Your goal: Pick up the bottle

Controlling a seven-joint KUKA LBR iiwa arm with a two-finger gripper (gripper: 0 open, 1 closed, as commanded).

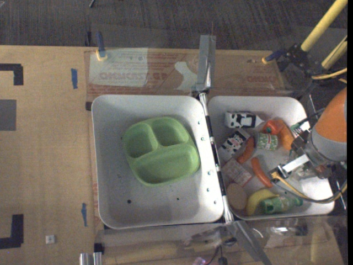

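Gripper [293, 166] sits low over the right bin [298, 105], its pale finger parts pointing left; whether it is open or shut cannot be told, as cables and the grey-and-orange arm [334, 127] crowd it; nothing is visibly between its parts. Bottle [280, 204], green, lies on its side at the bin's front edge, just below the gripper and touching a yellow banana [256, 199]; its label is too blurred to read. Near these lie 2 cow-patterned cartons [240, 120], a green can [267, 142], and orange pieces partly overlapped; the left bin [110, 192] holds a green divided plate [160, 150].
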